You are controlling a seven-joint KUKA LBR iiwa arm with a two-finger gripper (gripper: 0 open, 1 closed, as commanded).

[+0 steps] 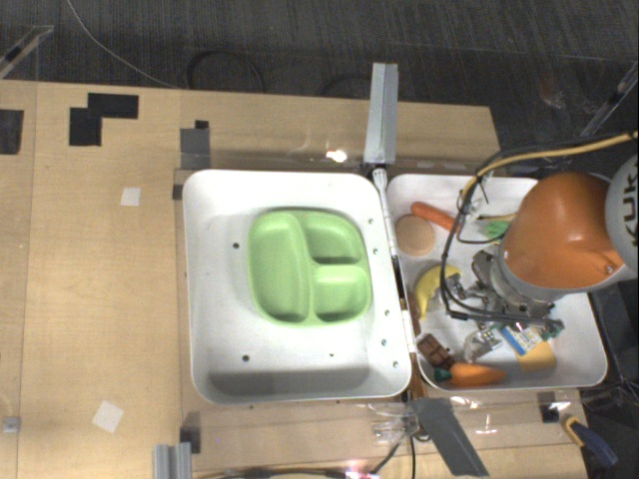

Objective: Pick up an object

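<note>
You can read no labels. The gripper (496,335) hangs over the right bin (596,367), its grasp unclear, carrot (473,374) just below.

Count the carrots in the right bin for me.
2. One carrot lies near the bin's far edge, beside the egg. The other carrot lies at the near edge. The arm may hide more.

Two bins sit side by side on the worktop (90,297). The left bin (215,362) holds a divided tray (305,265) at its middle. The right bin (589,362) holds an egg (415,235), two carrots (431,214) (476,374), a banana (429,289), with the arm (559,233) above them.
</note>
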